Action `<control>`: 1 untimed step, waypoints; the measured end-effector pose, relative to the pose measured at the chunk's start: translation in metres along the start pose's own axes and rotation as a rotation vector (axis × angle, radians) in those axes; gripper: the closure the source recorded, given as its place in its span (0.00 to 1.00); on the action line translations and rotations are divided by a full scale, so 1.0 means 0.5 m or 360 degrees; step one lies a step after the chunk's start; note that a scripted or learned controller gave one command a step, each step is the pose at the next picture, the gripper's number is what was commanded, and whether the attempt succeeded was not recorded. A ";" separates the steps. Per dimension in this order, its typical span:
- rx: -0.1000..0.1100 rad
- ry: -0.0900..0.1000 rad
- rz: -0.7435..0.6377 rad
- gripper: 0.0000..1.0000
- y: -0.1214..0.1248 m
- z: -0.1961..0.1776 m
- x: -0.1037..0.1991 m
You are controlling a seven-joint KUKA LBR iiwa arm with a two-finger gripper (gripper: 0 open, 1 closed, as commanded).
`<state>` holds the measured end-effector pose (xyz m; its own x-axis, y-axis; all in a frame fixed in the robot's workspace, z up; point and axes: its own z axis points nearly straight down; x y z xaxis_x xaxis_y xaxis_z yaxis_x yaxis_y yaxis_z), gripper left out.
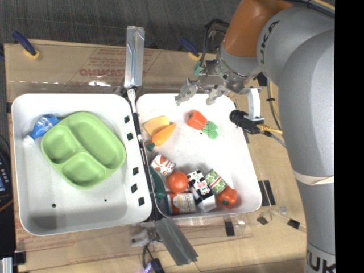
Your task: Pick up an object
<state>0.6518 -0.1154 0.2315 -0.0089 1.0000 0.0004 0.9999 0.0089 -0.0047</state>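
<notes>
Carrot (202, 123): small, orange-red, green leafy top, lying below end effector (199, 94).

Bright even overhead light; soft shadows inside white bins (23, 169); mild glare on rims; slightly grainy.

Matt green plastic tray (84, 148) lies in glossy white bin (34, 209).

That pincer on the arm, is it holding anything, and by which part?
Nothing. The pincer hangs open above the right bin, with the toy carrot lying below it.
</notes>
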 end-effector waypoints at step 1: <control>0.0002 -0.0001 -0.0142 0.00 -0.128 0.141 0.029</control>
<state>0.5873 -0.1012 0.1613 -0.0980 0.9952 0.0006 0.9952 0.0980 -0.0059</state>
